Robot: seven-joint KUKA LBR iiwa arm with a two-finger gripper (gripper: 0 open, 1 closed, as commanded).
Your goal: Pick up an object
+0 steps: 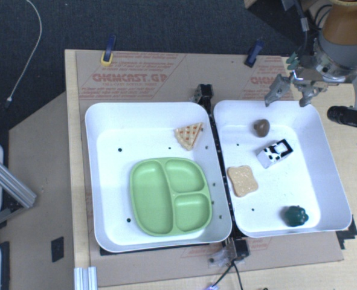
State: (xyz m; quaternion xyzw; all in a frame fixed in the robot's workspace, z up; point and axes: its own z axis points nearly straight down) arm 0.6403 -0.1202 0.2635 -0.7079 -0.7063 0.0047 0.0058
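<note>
My gripper (286,97) hangs over the far edge of the right bin (329,156), its two fingers spread apart with nothing between them. Inside that bin lie a small brown round object (261,127), a black-and-white toy cow (274,153), a slice of toast (243,180) and a dark green item (296,215). The brown object is the nearest to the gripper, a little below and to its left. In the left bin (106,162) a waffle-patterned wedge (189,135) lies beside a green divided plate (169,195).
The two bins sit side by side on a cardboard-covered bench (160,71), held by blue clamps (254,53) at the back. A black clip (203,93) stands between the bins at the far edge. The arm's orange band (345,17) rises at the upper right.
</note>
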